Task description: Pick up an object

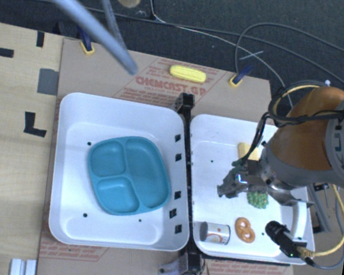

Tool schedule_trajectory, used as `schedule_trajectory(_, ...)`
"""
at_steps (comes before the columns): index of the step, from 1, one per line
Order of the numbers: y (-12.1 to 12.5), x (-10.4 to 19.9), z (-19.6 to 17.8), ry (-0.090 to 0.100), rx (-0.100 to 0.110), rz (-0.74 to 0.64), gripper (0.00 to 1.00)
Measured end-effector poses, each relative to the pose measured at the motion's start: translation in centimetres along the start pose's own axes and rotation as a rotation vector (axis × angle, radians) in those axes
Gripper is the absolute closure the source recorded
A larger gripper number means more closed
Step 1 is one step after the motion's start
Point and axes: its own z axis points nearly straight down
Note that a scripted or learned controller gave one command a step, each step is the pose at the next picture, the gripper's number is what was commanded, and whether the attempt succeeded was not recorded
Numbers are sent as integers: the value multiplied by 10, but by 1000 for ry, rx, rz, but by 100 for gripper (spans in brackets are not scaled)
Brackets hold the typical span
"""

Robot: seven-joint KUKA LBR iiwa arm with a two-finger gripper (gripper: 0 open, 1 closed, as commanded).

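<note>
In the camera view we see the gripper (234, 185) low over the middle of the right bin (219, 132). We cannot tell its state from this slant. Several candidates lie close by: a green broccoli-like piece (257, 197) just beside the gripper toward the bin's right edge, a pretzel (245, 230) and a small can (215, 233) near the front edge, and a yellow piece (248, 151) toward the back, partly hidden by the arm. We judge the green piece the nearest target, lying right of the fingertips. The can's long axis runs along the front edge. The left bin (73, 109) holds a blue divided plate (129, 175).
</note>
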Motion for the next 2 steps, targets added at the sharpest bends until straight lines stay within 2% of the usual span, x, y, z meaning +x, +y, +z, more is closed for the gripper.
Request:
schedule_trajectory(1,-2,51,0,0,0,0,100)
schedule_trajectory(2,14,111,-7,-1,-1,-2,100)
